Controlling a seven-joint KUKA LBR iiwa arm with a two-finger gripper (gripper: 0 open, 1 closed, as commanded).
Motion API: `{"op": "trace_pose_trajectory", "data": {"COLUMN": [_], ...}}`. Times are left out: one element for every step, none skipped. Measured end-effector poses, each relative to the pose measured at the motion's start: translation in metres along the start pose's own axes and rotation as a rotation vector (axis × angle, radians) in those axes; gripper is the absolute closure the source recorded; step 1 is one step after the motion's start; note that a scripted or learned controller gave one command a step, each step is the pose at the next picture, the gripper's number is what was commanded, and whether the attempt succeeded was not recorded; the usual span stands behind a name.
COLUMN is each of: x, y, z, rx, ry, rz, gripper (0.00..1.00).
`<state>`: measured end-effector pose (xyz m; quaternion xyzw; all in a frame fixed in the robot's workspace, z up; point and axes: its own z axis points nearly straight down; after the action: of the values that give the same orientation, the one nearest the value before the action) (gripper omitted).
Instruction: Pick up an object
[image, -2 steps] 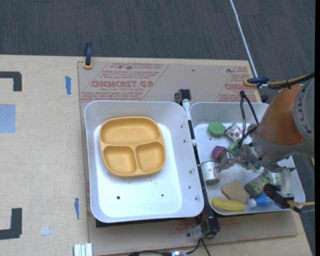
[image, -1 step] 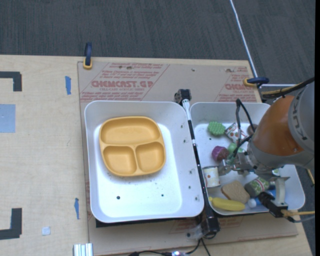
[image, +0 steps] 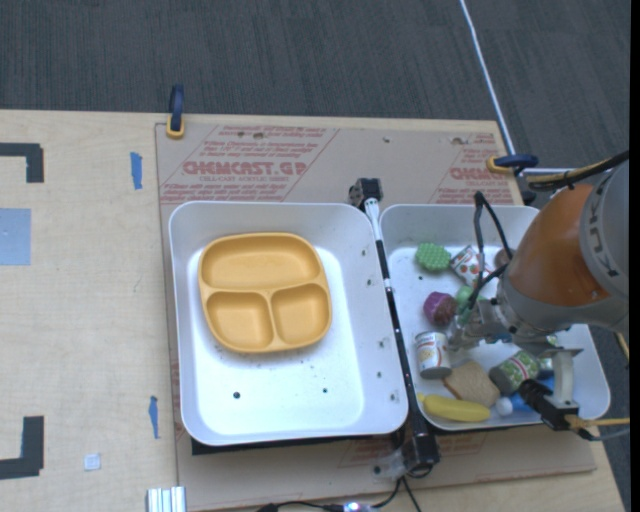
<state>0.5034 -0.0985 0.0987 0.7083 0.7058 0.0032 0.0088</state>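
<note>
1. Nearest the camera, a yellow banana (image: 457, 408) lies along the front wall of the right bin (image: 597, 395). Its long axis runs left to right, roughly parallel to that wall.
2. 2 shallow white bins sit side by side on a table. The left bin (image: 275, 400) holds a yellow divided plate (image: 265, 291) with 3 compartments, all bare.
3. The right bin holds a clutter of small items: a slice of toast (image: 471, 382) touching the banana, a small can (image: 431, 353) standing upright to the left, a purple item (image: 439, 306), a green knobbly item (image: 433, 256) near the back, and a green-labelled can (image: 516, 370) tilted on its side.
4. A grey arm with an orange band (image: 555, 255) reaches in from the right. Its tool (image: 470, 328) hangs low in the middle of the right bin, just beside the purple item and the small can.
5. Whether the tool is released or clenched cannot be told; it is too small and cluttered to read.
6. Progress looks early: nothing appears lifted, every item seems to rest in the bin, and the grasp and lift seem left to do.
</note>
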Motion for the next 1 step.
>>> {"op": "trace_pose_trajectory", "data": {"x": [-0.0039], "y": [-0.0003], "z": [-0.0006], "rx": [-0.002], "ry": [-0.007], "rz": [0.003], "gripper": [0.00]}}
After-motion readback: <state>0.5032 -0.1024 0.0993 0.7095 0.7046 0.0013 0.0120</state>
